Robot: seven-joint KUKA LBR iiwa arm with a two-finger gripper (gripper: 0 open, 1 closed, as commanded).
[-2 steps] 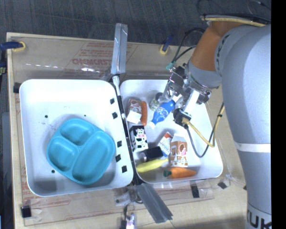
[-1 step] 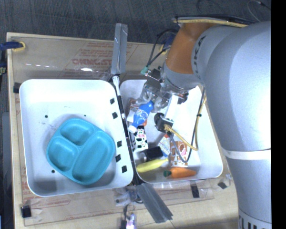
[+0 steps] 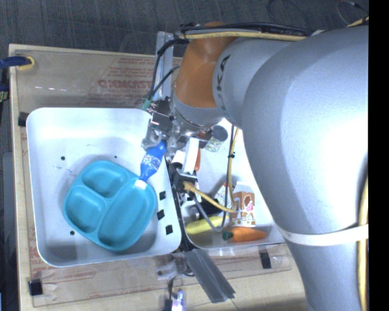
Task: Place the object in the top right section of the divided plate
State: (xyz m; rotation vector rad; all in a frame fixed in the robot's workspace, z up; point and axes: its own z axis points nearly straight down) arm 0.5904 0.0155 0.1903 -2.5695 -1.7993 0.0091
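Blue bottle (image 3: 152, 162) under the hand (image 3: 159, 140), grip impossible to tell, beside divided plate (image 3: 110, 204).

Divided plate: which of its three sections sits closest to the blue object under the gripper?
The large section on the divided plate's right side; the blue object overlaps its upper rim. The two smaller sections lie farther left.

Left bin (image 3: 45, 135) lies open around the divided plate (image 3: 110, 204); the arm (image 3: 292, 122) overhangs the right bin (image 3: 259, 241), crowded with a carton (image 3: 244, 207), carrot (image 3: 246, 235) and banana (image 3: 204, 226).
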